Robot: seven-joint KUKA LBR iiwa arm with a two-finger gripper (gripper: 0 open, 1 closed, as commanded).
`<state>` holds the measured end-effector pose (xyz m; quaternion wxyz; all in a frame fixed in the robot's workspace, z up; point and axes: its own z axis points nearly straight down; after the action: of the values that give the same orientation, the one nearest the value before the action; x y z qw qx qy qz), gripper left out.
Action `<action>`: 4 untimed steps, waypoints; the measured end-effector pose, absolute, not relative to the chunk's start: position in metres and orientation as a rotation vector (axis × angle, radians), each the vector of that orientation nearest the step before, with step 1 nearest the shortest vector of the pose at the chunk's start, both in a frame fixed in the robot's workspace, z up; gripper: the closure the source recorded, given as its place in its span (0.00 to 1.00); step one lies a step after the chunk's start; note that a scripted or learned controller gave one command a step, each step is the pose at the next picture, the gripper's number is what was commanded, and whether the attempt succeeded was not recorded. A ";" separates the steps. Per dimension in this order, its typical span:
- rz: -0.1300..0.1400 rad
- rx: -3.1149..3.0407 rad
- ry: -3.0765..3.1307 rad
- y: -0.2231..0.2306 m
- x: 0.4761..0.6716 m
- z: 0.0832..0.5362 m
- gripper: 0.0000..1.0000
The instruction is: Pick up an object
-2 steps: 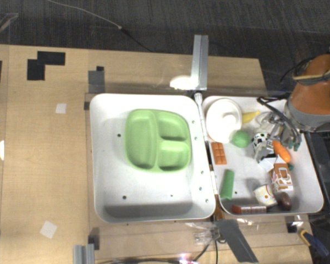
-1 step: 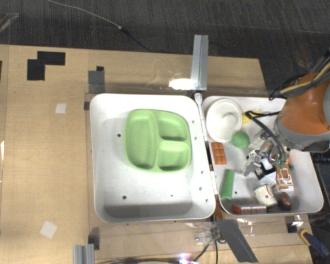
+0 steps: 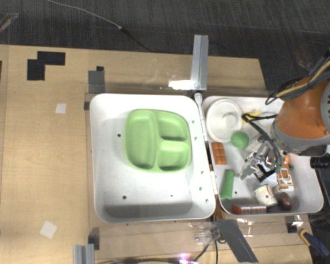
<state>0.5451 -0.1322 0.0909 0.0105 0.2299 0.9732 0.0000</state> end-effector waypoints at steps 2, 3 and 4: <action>-0.009 -0.165 3.110 -0.143 0.495 0.092 0.00; 0.000 -0.013 3.122 -0.102 0.559 0.091 0.00; -0.007 -0.155 3.171 -0.126 0.647 0.094 0.00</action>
<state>0.6471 -0.1259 0.0938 -0.0167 -0.0489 0.9987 -0.0023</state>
